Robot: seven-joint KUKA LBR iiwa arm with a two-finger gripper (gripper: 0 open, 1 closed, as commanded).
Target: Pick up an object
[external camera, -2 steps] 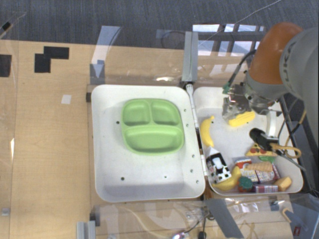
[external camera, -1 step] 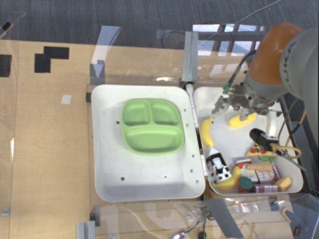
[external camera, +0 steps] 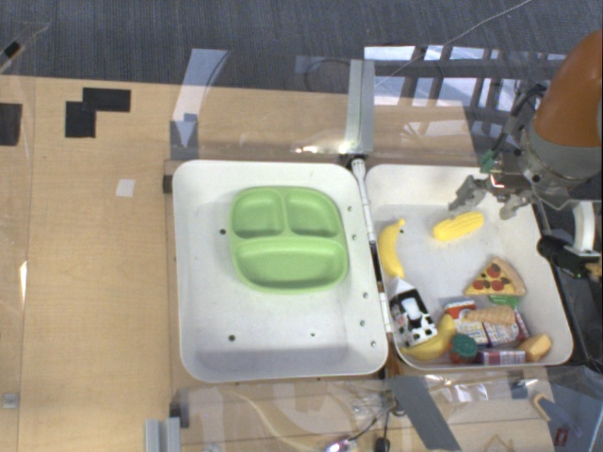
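Camera view: arm (external camera: pixel 570 111) comes in from the right, orange band at the top-right corner, gripper (external camera: pixel 490 194) hanging over the back of the right bin (external camera: pixel 415 182). Fingers are spread apart, nothing between them. One finger (external camera: pixel 465 196) points down-left, the other (external camera: pixel 513 205) sits to its right.

Closest pickable item is the yellow corn cob (external camera: pixel 458 225), lying on the bin floor just below and slightly left of the gripper, tilted a bit. From this angle I can't tell if the left fingertip touches it; it looks just clear.

Rest of the right bin:
- banana (external camera: pixel 389 247) along the left wall, curved, upright-ish in frame
- pizza slice (external camera: pixel 497 281) near the right side, well apart from the corn
- black-and-white carton (external camera: pixel 412 314) below the banana
- cluster at the front edge: small boxes (external camera: pixel 490 320), a green round piece (external camera: pixel 464 347), a yellow piece (external camera: pixel 429 347), an orange piece (external camera: pixel 537 347), all packed together and touching

Left bin (external camera: pixel 203 281) holds a green divided plate (external camera: pixel 287 238), three compartments, sitting roughly centre.

Bins sit side by side on the wooden bench (external camera: pixel 85 252).
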